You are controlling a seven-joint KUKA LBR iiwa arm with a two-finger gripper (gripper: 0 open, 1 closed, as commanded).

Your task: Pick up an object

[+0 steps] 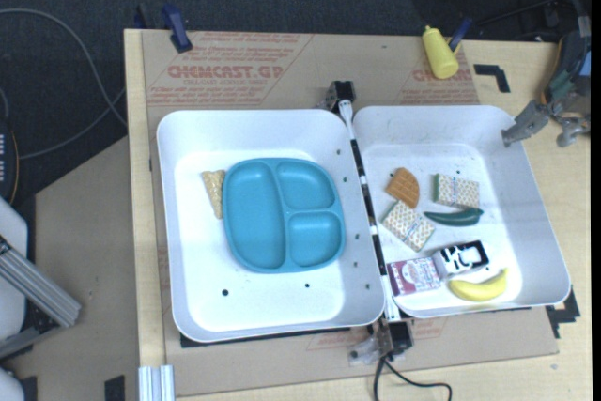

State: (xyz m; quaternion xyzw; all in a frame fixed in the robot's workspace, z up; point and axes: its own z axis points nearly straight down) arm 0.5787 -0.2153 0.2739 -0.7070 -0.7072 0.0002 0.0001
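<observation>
The grey two-finger gripper (545, 122) sits at the far right, just past the upper right rim of the right shallow white bin (526, 183). Its fingers look spread, one pointing left over the bin's rim and the other off to the right, with nothing between them.

All the pickable stuff is in that right bin, well away from the gripper. There's a brown cookie-like wedge (404, 187) near the divider, and just below it a small patterned square packet (408, 225) sitting tilted like a diamond. To the right is a second patterned packet with a green edge (457, 191), and right under it a dark green pepper-shaped piece (454, 216) lying flat. Along the bottom edge are a maroon and white carton (416, 275), a black and white tag-like object (464, 256) touching it, and a yellow banana (478, 286) near the front rim.

The left shallow white bin (188, 155) holds a big blue plastic divided plate (280, 213) — three compartments — with a tan cracker-like piece (214, 191) tucked against its left side.

On the cardboard behind the bins there's a yellow bottle-shaped thing (439, 53) lying down.
</observation>
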